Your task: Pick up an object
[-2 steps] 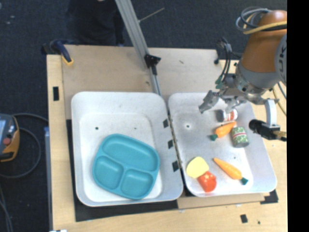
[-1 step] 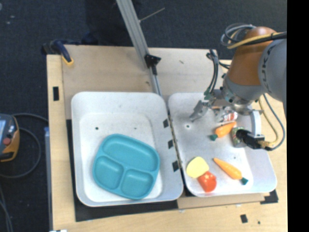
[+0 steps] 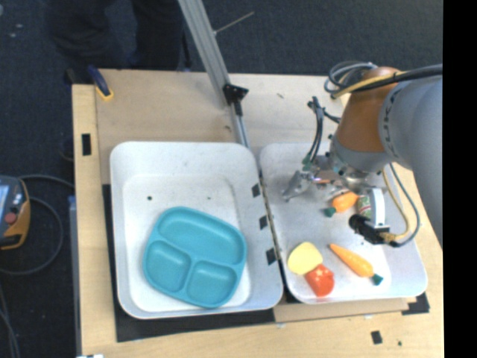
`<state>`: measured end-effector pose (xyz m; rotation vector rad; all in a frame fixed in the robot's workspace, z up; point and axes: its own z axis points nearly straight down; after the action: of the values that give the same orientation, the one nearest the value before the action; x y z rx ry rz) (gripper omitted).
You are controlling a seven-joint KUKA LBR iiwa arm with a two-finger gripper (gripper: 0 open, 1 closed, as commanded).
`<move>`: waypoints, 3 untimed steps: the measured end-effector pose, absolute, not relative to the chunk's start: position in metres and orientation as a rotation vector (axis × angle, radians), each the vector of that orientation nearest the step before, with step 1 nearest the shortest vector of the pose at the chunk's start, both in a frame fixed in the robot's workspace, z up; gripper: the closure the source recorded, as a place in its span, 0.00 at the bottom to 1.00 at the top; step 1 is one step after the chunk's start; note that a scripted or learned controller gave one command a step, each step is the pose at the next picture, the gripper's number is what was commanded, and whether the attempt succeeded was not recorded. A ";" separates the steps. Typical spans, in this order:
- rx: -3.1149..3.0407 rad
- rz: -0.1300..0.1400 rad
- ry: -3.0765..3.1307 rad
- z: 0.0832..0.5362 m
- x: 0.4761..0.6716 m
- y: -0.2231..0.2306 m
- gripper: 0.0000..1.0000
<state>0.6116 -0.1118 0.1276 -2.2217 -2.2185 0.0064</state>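
Orange object (image 3: 344, 201) sits in the right bin (image 3: 298, 170), tucked directly under the gripper (image 3: 339, 189); whether the jaws grip it, can't tell. Nearer the camera from it: carrot (image 3: 356, 261), yellow piece (image 3: 305, 258), red piece (image 3: 320, 280). Left bin (image 3: 179, 162) carries a blue divided plate (image 3: 195, 256). Arm (image 3: 387, 121) bends down over the orange object.

The grey arm with its orange band reaches in from the right. Its hand (image 3: 339, 192) points downward, wrist bent low.
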 end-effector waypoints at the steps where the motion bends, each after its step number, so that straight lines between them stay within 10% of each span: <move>1: -2.226 0.003 -2.220 0.100 0.612 -0.113 0.00; 2: -2.232 -0.003 -2.218 0.113 0.613 -0.114 1.00; 3: -2.227 -0.004 -2.220 0.157 0.610 -0.112 1.00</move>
<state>0.6103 -0.1120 0.1571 -2.2272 -2.2199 -0.0040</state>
